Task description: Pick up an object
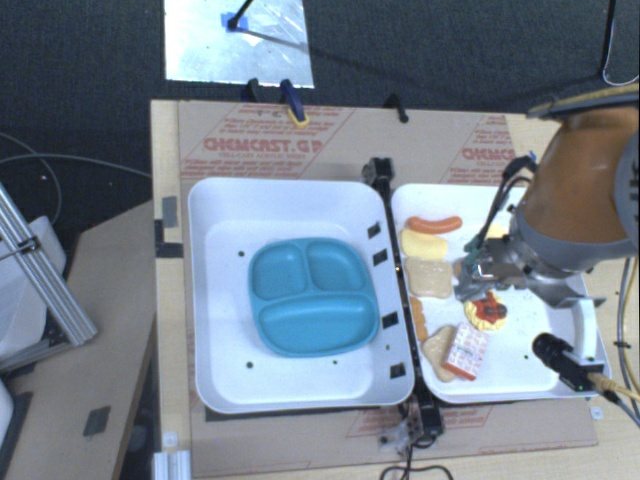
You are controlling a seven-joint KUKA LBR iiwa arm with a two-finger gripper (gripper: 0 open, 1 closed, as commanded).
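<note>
Claw low over toy food in the right bin.

A blue sectioned plastic plate [312,296] lies in the left white bin [215,268]. In the right white bin [520,368], a toy hot dog [433,225], pale bread slices [430,268] and a red-and-yellow toy [488,313] surround the metal claw [478,276]; whether it is open or closed, I cannot tell, perhaps just touching the red-and-yellow toy.

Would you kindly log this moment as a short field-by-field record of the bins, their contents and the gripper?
left bin: shallow white bin holding a blue three-compartment plastic plate
right bin: shallow white bin holding toy foods
foods: orange-red sausage, pale yellow block, red-and-white packet
gripper: two-finger gripper over the right bin, grip state unclear
</note>
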